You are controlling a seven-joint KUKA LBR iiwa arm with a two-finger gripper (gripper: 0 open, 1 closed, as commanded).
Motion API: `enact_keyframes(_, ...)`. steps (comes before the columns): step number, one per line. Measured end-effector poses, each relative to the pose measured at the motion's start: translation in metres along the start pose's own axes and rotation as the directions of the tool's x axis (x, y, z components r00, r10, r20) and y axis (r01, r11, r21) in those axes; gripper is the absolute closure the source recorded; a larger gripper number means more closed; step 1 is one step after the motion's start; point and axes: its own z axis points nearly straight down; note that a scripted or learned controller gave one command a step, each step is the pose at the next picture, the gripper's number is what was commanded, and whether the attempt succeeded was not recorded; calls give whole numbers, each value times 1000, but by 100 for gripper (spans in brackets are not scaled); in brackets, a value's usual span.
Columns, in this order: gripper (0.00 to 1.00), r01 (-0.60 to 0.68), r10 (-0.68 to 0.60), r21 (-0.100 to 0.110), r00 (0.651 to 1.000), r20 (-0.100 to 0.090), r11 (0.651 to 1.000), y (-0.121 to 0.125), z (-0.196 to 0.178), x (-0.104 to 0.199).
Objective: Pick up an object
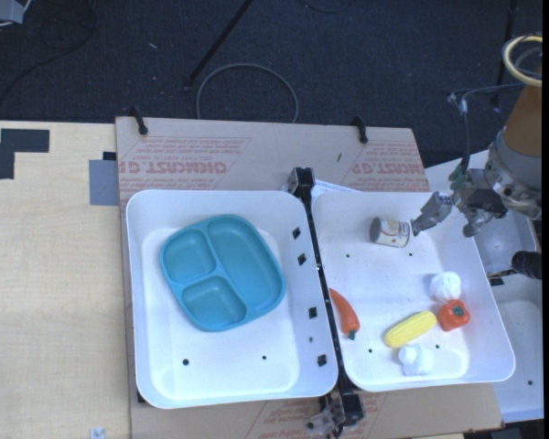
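Camera view: the end effector (427, 219) is seen at the right bin's (366, 373) upper right, touching or just beside a small cylindrical container (390, 231) lying on its side. Its grip state cannot be told. A blue divided plate (221, 271) is seen in the left bin (156, 373).

bench (46, 291) bears cardboard sheet (256, 158), two white bins (151, 337) atop.

1 fixed camera looks down at a slant on both bins (165, 210), from well above the bench (46, 282).
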Motion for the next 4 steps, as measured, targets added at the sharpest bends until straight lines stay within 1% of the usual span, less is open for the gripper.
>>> enact_keyframes(1,0,2,-2,-12,1000,2,1000,2,-7,0)
enact_keyframes(2,0,1,-1,-6,1000,1,1000,-1,46,-10)
enact_keyframes(3,0,2,-2,-5,1000,0,1000,1,107,0)
enact_keyframes(4,0,2,-2,-5,1000,0,1000,-7,168,3)
